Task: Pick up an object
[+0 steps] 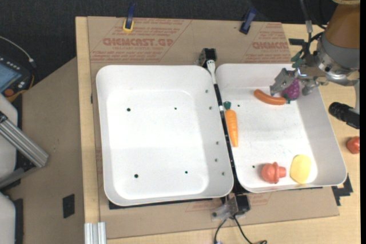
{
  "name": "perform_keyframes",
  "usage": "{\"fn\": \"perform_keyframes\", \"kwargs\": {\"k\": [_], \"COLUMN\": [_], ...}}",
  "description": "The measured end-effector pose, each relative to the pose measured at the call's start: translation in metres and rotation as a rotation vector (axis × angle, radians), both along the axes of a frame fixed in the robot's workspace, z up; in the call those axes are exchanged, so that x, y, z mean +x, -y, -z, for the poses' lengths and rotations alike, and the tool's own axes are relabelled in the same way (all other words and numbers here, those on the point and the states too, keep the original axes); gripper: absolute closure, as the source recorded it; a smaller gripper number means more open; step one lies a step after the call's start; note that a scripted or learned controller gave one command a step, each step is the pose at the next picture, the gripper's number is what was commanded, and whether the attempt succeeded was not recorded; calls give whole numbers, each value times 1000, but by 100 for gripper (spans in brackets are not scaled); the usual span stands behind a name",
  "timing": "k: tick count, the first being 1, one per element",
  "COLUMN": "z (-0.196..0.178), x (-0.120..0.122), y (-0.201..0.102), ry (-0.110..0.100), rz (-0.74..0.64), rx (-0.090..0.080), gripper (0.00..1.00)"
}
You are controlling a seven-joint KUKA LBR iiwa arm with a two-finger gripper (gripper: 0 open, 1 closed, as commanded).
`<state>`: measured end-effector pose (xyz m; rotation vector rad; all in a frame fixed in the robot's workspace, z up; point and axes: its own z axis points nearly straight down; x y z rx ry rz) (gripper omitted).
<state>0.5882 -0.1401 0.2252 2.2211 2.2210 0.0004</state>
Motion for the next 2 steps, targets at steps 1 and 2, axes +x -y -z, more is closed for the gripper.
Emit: {"fn": "perform_keyframes", "kwargs": {"k": [1, 2], "z": [-15, 6], "x": [-26, -81], "y": [51, 86], "ry": [0, -6], "rz": [5, 6], "rx": [-2, 1], "gripper": [0, 0]}}
